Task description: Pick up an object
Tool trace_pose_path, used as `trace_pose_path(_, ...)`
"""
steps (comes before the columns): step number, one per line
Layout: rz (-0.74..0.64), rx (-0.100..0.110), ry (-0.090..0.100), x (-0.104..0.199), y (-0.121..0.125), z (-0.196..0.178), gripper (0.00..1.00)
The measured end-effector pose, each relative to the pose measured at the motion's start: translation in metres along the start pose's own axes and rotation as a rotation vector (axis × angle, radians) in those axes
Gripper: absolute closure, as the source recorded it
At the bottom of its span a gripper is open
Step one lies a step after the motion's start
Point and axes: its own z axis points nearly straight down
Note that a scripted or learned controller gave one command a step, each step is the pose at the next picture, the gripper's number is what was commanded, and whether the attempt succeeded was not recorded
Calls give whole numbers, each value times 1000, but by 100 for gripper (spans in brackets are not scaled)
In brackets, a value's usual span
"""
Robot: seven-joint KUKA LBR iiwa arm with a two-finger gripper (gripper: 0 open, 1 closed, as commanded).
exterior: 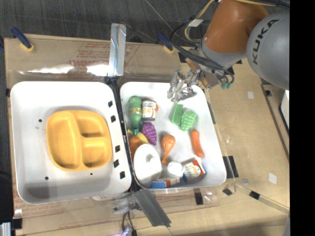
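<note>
The gripper (180, 86) hangs over the right bin's (215, 132) far edge, its fingers apparently spread and holding nothing (glare blurs them). Just below lie a green block (177, 113) and bumpy green toy (188, 120), likely targets, lying reachable.

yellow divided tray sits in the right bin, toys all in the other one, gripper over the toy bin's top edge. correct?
Not quite. The camera view shows the yellow divided tray in the left bin; the toys fill the right bin, with the gripper over its top edge.
</note>
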Motion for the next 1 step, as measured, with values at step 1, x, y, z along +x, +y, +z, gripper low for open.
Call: trace_pose_path(1, -72, -2, 2, -15, 33, 8, 100)
